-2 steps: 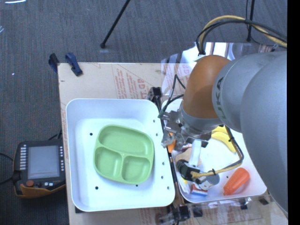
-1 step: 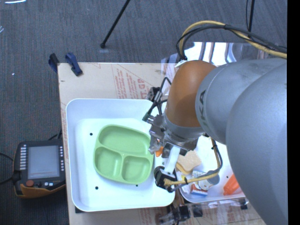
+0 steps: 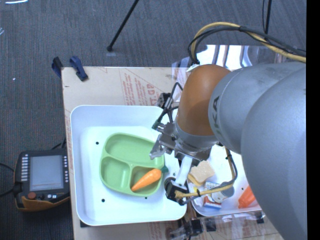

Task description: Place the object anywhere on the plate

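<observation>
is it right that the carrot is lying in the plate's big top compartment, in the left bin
Not quite. The camera view shows the carrot in the lower right compartment of the green plate, not the big top one. The rest holds: the plate sits in the left bin.

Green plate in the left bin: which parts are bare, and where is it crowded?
On the green plate, the top compartment and the lower-left compartment are bare. The lower-right compartment holds the carrot. The left bin has a bare floor left of and below the plate. It is crowded at the plate's right edge, where the arm's wrist overhangs.
</observation>
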`<state>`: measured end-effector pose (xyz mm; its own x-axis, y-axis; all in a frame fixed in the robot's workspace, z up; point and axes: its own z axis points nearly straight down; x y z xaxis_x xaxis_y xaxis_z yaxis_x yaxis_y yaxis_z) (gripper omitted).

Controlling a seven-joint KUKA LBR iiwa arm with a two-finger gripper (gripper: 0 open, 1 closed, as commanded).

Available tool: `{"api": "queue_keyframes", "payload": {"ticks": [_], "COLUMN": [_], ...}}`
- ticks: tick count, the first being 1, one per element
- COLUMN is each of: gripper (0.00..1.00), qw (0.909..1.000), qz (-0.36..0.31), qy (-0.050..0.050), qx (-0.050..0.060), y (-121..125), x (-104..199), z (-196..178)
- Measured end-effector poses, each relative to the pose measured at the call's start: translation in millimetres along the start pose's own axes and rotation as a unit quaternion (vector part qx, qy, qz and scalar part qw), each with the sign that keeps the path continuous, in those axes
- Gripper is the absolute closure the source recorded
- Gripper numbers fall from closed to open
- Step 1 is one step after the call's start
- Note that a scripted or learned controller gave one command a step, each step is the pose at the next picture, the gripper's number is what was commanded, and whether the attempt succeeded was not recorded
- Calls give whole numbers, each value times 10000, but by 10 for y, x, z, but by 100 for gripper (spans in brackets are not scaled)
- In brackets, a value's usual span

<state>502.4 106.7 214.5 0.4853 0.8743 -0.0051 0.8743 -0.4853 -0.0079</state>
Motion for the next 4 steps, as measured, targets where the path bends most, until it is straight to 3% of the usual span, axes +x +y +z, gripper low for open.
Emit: {"api": "queue_keyframes", "payload": {"ticks": [1,2,3,4], "gripper": [100,100,100,0], "qw": [10000,9944,9490,9492], "qz": [-2,-1057,-3152,-3146], "qy": [-21,-5,-6,-5], "qx": [36,-10,-5,-7], "y": [6,-217,-94,-90], "x": [-6,377,447,445], "z": [-67,-113,-14,-15]}}
